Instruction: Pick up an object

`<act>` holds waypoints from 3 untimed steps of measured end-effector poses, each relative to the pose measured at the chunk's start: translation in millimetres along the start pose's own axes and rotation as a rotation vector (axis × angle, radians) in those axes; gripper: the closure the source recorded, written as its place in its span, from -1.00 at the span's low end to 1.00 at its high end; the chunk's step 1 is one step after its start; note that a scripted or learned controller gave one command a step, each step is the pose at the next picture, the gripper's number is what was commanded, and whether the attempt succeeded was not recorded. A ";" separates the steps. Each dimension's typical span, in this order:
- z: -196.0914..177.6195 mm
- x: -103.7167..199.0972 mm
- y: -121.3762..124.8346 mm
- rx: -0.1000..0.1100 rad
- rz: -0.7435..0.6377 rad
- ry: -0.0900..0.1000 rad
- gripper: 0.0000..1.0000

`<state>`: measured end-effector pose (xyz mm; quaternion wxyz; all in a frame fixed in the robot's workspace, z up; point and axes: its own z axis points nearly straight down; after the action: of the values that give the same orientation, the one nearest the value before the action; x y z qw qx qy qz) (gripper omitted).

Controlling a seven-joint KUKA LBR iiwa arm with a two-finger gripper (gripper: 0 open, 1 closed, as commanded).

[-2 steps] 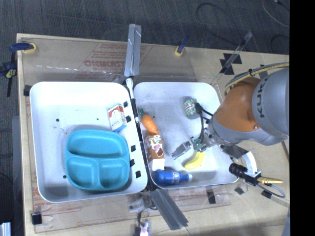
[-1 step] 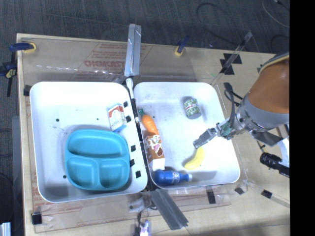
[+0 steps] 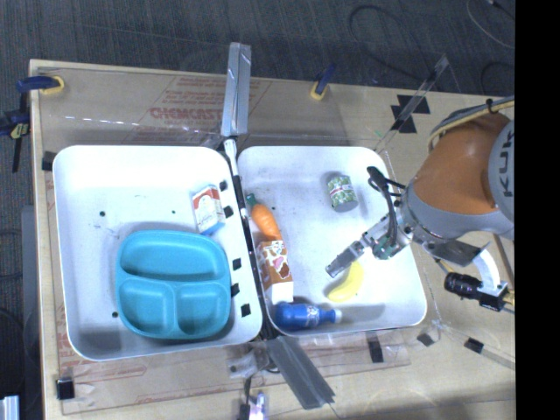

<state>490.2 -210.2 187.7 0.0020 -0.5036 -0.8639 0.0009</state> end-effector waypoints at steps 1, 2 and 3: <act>98.7 -2.9 6.5 -0.001 0.011 -0.001 -1.00; -31.4 1.5 -6.9 -0.002 -0.068 -0.003 -1.00; 98.5 2.4 -3.9 -0.003 -0.195 -0.002 -1.00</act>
<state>485.2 -210.0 89.2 0.0004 -0.4171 -0.9089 0.0001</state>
